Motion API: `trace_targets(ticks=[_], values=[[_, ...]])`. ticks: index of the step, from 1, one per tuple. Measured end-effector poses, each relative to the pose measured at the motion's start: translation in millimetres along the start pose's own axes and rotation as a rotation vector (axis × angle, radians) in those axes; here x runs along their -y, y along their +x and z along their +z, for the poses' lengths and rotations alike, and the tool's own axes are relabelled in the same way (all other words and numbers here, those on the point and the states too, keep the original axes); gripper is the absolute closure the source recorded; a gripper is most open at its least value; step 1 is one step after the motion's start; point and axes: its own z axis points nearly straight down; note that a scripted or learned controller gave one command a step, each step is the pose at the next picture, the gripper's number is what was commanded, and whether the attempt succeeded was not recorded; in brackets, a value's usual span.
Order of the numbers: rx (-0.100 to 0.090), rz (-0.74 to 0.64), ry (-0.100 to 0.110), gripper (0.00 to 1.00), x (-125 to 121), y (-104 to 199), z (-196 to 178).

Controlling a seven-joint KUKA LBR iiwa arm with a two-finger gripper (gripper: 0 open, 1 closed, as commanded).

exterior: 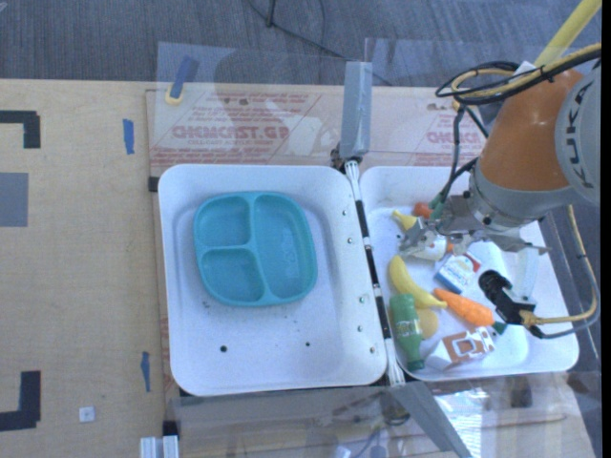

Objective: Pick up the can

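Note:
The can (456, 273), white and blue with a red patch, lies on its side in the middle of the right bin (554, 351). My gripper (423, 239) hangs low over the bin's upper left part, just left of and above the can. The grey arm with its orange band (525, 151) covers the bin's back right area. Small yellow and orange pieces (412, 215) lie right beside the gripper.
A banana (401, 280), a green bottle (408, 328), a carrot (466, 307) and a small orange-and-white carton (466, 345) crowd the right bin's front. A teal divided plate (255, 248) lies in the left bin (181, 351). A black cable fitting (503, 295) hangs right of the can.

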Motion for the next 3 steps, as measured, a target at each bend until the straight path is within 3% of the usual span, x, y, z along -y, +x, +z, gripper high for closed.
trace_targets(ticks=[1, 2, 3], values=[[0.001, 0.075, -0.023, 0.0, -18, -37, 88], [0.003, 0.092, -0.008, 0.0, -82, -61, 97], [0.002, 0.076, -0.004, 0.0, -52, -69, -6]])
